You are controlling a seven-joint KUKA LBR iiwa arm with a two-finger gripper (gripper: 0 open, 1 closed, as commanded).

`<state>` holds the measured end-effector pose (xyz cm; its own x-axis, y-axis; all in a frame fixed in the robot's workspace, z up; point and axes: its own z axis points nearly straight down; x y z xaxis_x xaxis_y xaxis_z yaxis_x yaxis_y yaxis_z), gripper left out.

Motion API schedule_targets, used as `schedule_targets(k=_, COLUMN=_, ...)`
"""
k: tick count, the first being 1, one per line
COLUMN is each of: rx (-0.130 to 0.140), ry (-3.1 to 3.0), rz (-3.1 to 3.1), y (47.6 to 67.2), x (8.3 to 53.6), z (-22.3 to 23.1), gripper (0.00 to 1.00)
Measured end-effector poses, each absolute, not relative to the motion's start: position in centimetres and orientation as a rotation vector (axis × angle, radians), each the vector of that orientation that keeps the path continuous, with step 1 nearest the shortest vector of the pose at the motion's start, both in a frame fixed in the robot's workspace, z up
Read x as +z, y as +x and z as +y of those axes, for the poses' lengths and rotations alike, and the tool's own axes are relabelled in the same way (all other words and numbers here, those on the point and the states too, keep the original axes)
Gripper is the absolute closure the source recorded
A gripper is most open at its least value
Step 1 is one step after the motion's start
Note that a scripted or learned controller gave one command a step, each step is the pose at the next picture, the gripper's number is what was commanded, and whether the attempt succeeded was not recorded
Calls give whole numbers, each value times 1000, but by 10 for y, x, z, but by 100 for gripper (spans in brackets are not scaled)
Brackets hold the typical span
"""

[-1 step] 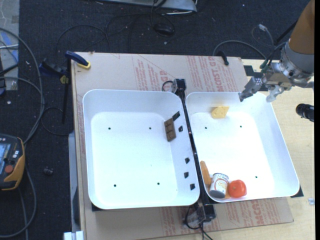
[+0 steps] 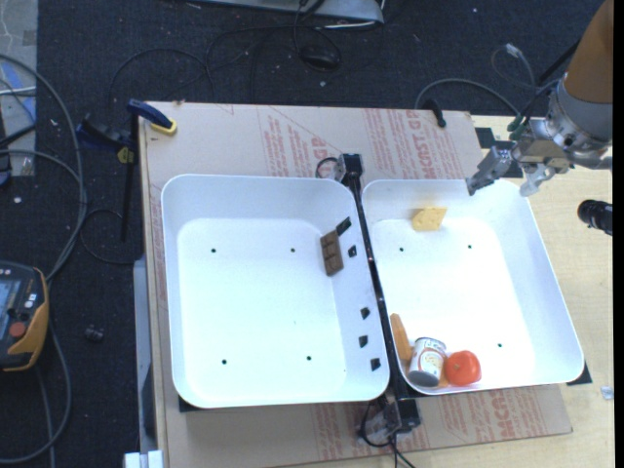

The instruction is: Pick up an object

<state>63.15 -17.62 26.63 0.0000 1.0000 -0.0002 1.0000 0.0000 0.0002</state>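
Objects for picking are spread over both bins in the camera view. The right bin (image 2: 546, 271) has a pale yellow chunk (image 2: 428, 219) near its far wall, sort of like a sponge or cheese piece, hard to say which. Down in that bin's near-left corner there's a little cluster: a small can (image 2: 425, 360) lying tilted, a red tomato-looking ball (image 2: 463, 368) touching it on the right, and an orange carrot-like stick (image 2: 400, 333) just beside the can along the left wall.

The left bin (image 2: 195, 291) holds a brown chocolate-bar-looking block (image 2: 332, 253) up against its right wall, with a small dark bit just above it.

The gripper (image 2: 507, 178) is up at the far-right corner of the right bin, hovering around the rim, well apart from the can cluster and off to the right of the yellow chunk. Its two fingers are spread open and pointing down-left, with nothing between them. The arm (image 2: 590, 76) comes in from the right, orange band visible above the wrist.

Both bins sit on a cardboard-covered bench (image 2: 253, 139), cables running over the dark floor behind.
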Motion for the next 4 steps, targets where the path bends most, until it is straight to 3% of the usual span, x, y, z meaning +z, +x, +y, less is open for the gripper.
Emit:
schedule_targets(k=3, rx=-5, ry=2224, rz=2225, y=629, x=110, z=-172, gripper=0)
schedule_targets(k=4, rx=1, ry=2220, rz=2221, y=631, x=124, z=-172, gripper=100)
